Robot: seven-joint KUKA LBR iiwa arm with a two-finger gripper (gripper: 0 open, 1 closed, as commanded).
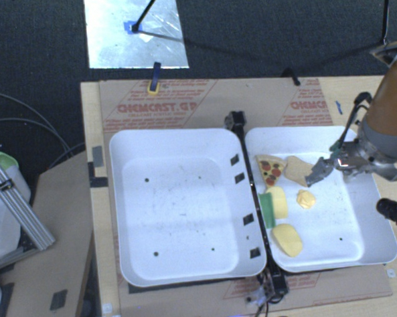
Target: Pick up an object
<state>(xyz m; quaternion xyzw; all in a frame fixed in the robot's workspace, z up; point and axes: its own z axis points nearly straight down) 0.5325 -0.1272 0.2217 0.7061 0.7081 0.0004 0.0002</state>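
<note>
Two white bins: left bin [181, 202], right bin [351, 245]. Right one holds five items: pizza slice [271, 167], tan wedge [297, 170], small yellow lump [305, 199], yellow-green piece [274, 203], yellow oval [287, 239], long axis up-left to down-right. Arm in from right, gripper [318, 172] low beside the wedge; can't tell finger state.

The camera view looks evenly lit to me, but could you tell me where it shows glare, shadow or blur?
Camera view: glare on the metal sheet at the top; both white bins bright with only soft shadows along their walls; the gripper slightly blurred; the small food items soft-edged but distinguishable.
</note>
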